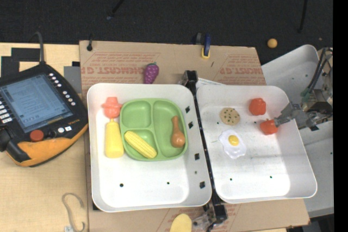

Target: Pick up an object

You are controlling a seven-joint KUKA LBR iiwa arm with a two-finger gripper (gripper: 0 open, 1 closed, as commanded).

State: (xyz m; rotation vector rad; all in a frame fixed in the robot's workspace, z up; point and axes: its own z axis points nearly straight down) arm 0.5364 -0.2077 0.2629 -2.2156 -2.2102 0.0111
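Note:
My gripper (281, 119) comes in over the right rim of the right bin (272, 182), low and slanted toward the left. Its tip meets a small red toy piece (267, 127) lying on the bin floor; whether the piece is gripped is unclear. A second red toy (258, 106), rounder, sits just up and left of it. A cookie (230, 115) and a fried egg (233, 143) lie further left in the same bin.
The left bin (141, 187) holds a green divided plate (153, 112) with a corn cob (141, 144) and a drumstick (177, 132), plus a yellow bottle (113, 138) and a pink-red toy (111, 107). A purple grape bunch (150, 73) lies behind the bins, a tablet controller (38, 108) at the left.

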